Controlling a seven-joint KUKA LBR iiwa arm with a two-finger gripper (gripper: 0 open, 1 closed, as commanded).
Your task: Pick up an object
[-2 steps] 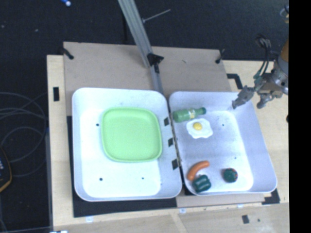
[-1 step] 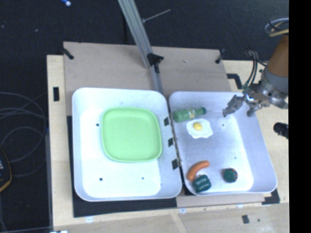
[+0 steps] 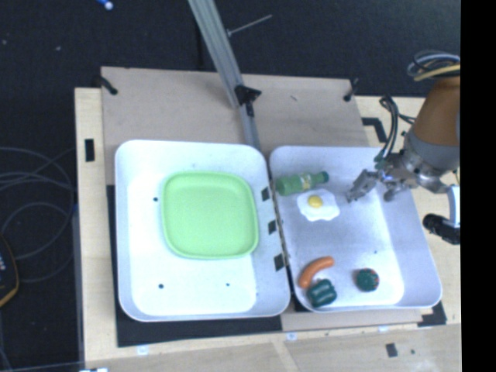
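The fried egg [image 3: 318, 206], a white toy with a yellow yolk, lies in the right bin [image 3: 403, 242], near the middle of its upper half, and I take it as the landmark. Just above the egg, almost touching it, a green bottle [image 3: 301, 182] lies on its side along the bin's upper left part. Well below the egg, near the bin's lower edge, an orange sausage [image 3: 316, 269] lies tilted, and a dark green pepper [image 3: 322, 292] sits just under it, touching or nearly so. To the right of these two, also well below the egg, a round green-and-red piece [image 3: 367, 280] rests apart from them. Left of the egg, across the divider, the left bin [image 3: 139, 208] holds one light green square plate [image 3: 210, 214], lying flat. The gripper [image 3: 375, 187] hangs to the right of the egg and a little higher, near it but apart. Its two fingers stand spread wide, and nothing is between them; they touch no object.
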